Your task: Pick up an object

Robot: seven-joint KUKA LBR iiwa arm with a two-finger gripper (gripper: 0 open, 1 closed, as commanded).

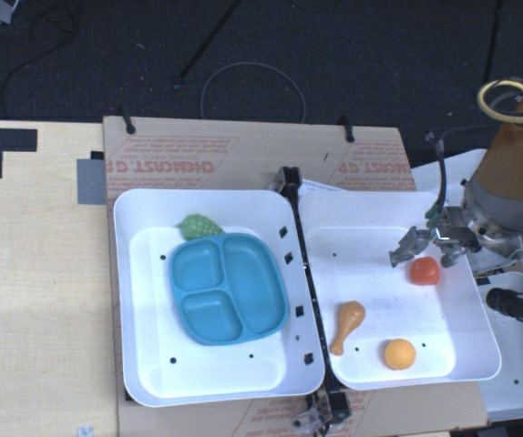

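Note:
In the right bin, a small red ball-like fruit lies near the right wall. My gripper hangs over it from the right, open, with its grey fingers spread to either side of the fruit's upper edge. Nothing is held between them. A tan toy drumstick lies in the middle of the same bin. An orange ball rests near the bin's front edge.
The left bin holds a blue divided plate with a green leafy piece at its back edge. A black divider runs between the bins. Cardboard lies behind both.

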